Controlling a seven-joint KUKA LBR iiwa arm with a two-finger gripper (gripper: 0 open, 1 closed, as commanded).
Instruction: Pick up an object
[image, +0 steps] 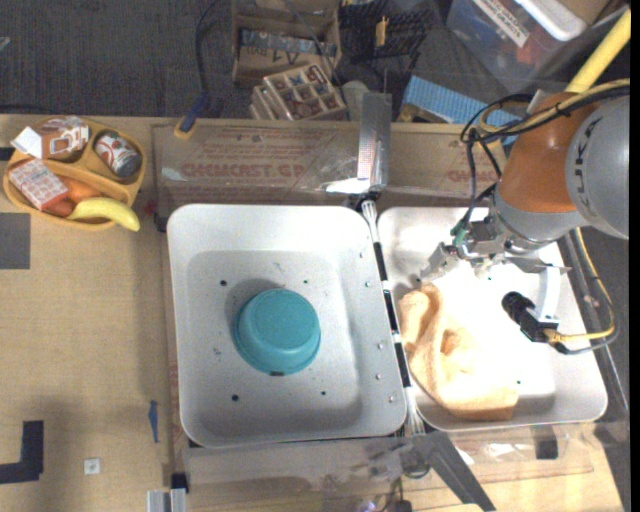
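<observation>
That tan cloth (450, 355) looks soft and floppy, best pinched at a raised fold, though the pincer's (440, 262) state I cannot tell.

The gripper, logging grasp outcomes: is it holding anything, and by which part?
Nothing shows between the gripper's fingers; it hangs just above the tan cloth in the right bin.

teal bowl (279, 330): smooth matt plastic; tan cloth (452, 355): soft, rumpled; bins (200, 240): glossy white plastic
</observation>
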